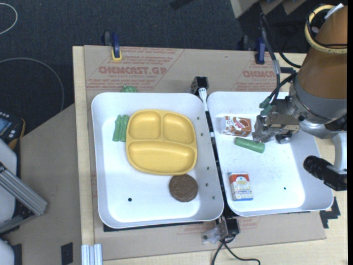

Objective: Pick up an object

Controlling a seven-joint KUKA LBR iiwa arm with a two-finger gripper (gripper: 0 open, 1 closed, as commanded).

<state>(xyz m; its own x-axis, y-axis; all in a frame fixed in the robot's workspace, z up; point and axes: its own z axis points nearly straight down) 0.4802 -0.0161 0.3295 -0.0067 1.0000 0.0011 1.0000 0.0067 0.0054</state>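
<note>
A small red-and-white packet (240, 186) is lying nearest the camera, close to the near edge of the right bin (287, 200), toward its left side. In the left bin (107, 164) a round brown patty (183, 187) is sitting by the near edge, touching the near rim of a yellow divided plate (161, 141) that is occupying the bin's middle. A green leafy piece (119, 128) is lying just beside the plate's left side.

In the right bin, toward the far left corner, a green cylinder-shaped piece (249, 144) is lying flat, slanted so that its right end is pointing toward the gripper (263, 131). The gripper is hovering right over that end, and the two look to be touching or nearly so, though the slant of the view is making it hard to say which. Whether the claw is open or closed cannot be told: the dark fingers are merging into one blurred mass, and nothing is plainly sitting between them. Just beyond the green piece, a red-and-brown wrapper (237, 125) is lying flat against the bin floor, immediately left of the gripper.

The green piece is looking smooth, short and rounded at its ends, a mid green with a paler sheen along its top. The arm (325, 65) is reaching in over the right bin's far right part.
</note>
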